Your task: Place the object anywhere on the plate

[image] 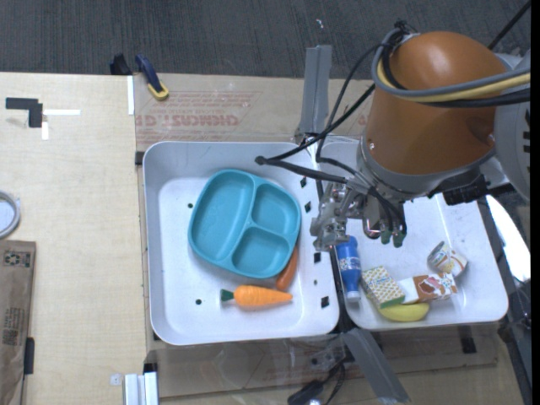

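A blue three-compartment plate (245, 222) lies in the left bin (169, 310). An orange carrot (257, 297) rests in front of the plate, and a second orange piece (288, 272) pokes out from under its right rim. My gripper (386, 234) hangs under the orange wrist, over the left side of the right bin (485, 298), close to the wall between the bins. A blue tube (348, 267) lies just below and left of it. Nothing shows in the gripper's grasp.
The right bin also holds a yellow banana (403, 312), a patterned block (382, 285), a red-brown packet (434, 287) and a small carton (445, 260). Cables loop around the wrist. A grey post (316, 91) stands behind the bins.
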Tool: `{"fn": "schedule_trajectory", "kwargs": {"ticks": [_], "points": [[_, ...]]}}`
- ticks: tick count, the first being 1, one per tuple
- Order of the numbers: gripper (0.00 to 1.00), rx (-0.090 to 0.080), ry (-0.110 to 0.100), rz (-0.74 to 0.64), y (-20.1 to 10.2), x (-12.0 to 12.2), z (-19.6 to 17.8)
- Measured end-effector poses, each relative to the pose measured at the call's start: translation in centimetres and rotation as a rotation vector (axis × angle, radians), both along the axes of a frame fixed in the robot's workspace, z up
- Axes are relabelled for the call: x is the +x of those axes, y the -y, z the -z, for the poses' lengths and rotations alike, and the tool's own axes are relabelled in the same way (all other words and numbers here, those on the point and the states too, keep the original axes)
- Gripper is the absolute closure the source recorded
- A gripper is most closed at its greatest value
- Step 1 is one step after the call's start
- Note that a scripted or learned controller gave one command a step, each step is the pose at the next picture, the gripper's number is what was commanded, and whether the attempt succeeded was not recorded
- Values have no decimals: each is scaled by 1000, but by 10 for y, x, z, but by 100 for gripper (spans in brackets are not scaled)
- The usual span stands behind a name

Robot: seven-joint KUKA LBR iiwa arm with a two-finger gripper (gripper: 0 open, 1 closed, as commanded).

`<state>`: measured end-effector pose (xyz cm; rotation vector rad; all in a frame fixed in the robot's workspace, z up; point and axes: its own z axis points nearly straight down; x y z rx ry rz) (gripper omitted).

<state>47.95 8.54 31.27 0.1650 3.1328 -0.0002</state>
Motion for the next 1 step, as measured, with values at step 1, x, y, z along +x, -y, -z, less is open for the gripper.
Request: {"fn": "schedule_trajectory", "kwargs": {"ticks": [1], "points": [[100, 0, -5, -207, -32, -1, 80]]}}
